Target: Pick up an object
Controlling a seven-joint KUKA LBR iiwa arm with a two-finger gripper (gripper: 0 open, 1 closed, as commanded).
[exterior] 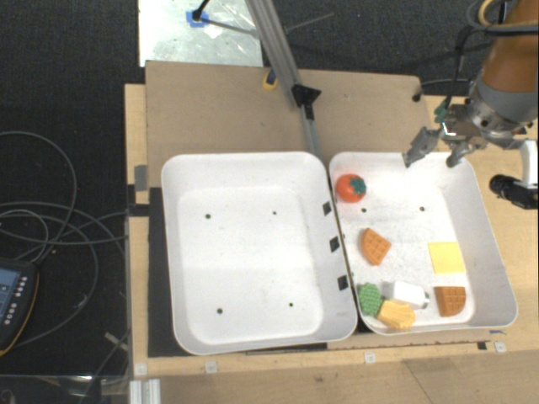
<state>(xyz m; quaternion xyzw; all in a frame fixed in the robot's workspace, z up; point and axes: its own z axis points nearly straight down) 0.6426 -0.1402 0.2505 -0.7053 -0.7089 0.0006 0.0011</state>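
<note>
My gripper hangs over the far edge of the right bin, its two fingers spread open with nothing between them. Well below and left of it lies a red tomato with a green top near the bin's far left corner. An orange waffle piece rests mid-bin. A yellow block lies by the right wall, with a brown-orange waffle piece under it. Along the near edge sit a green piece, a yellow piece and a white block.
The left bin stands beside the right one, joined by black clips. A grey pole slants across the far bench. Cables and a pendant lie on the floor at left.
</note>
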